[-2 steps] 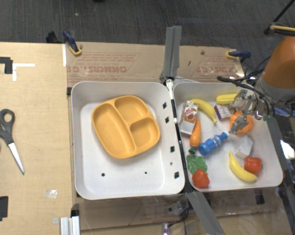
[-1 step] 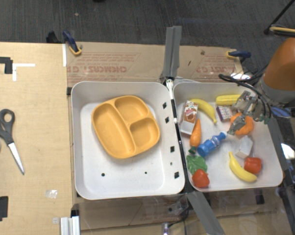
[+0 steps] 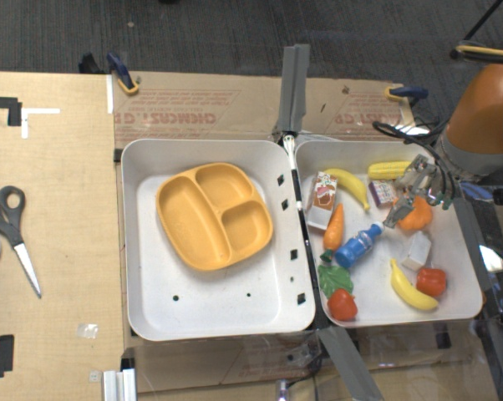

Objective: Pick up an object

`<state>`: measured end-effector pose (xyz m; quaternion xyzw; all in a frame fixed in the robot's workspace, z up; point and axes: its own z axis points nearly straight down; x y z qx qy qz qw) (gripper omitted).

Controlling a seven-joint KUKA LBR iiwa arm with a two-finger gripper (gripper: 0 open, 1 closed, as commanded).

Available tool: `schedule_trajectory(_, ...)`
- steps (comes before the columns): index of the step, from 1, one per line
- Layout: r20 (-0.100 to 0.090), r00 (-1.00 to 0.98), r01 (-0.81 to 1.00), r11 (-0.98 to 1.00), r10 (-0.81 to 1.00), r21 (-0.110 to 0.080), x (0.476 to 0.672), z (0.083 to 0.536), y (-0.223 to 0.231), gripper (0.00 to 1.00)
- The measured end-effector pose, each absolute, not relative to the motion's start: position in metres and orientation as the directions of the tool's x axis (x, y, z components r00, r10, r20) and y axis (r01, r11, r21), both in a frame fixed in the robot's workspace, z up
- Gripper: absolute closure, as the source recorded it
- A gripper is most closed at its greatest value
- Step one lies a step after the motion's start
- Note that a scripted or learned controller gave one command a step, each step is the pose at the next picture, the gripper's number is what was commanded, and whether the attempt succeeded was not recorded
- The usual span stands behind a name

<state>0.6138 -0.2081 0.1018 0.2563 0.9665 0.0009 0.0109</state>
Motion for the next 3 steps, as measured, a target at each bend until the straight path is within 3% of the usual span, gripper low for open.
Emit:
schedule_trajectory(1,-0.022,-0.882,0.471,0.882,0.471,0.005,0.614,0.102,-0.164,0.00)
schedule_trajectory(2,-0.021,-0.780,0.625,0.781,0.625,0.009,0.589,0.101,-0.096,0.00)
schedule_trajectory(3,-0.023,-0.827,0.562,0.827,0.562,0.010,0.538,0.101,-0.104,0.00)
